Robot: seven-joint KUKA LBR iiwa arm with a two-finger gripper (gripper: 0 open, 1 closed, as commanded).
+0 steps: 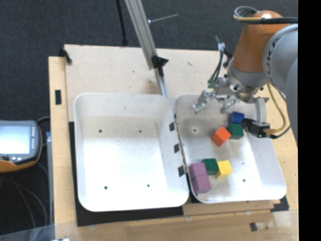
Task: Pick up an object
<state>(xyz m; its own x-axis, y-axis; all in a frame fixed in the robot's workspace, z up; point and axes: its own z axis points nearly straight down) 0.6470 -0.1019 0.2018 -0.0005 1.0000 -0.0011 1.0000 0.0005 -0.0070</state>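
The grey arm with its orange band reached in from the upper right of the frame, and its two-finger metal gripper hung over the top edge of the right shallow white plastic bin, its fingers spread apart with nothing between them. Below it, in the upper part of that bin, a small blue cube sat touching a dark green cube, and an orange cube, turned on a slant, lay just beside the green one to its left. Lower in the bin a second green cube stood between a yellow cube and a purple oblong block near the bin's left wall. The left shallow white plastic bin lay at centre frame. A slanted aluminium rail crossed the top. No readable writing or brand could be made out; lettering on the grey arm was cut off at the frame's edge.
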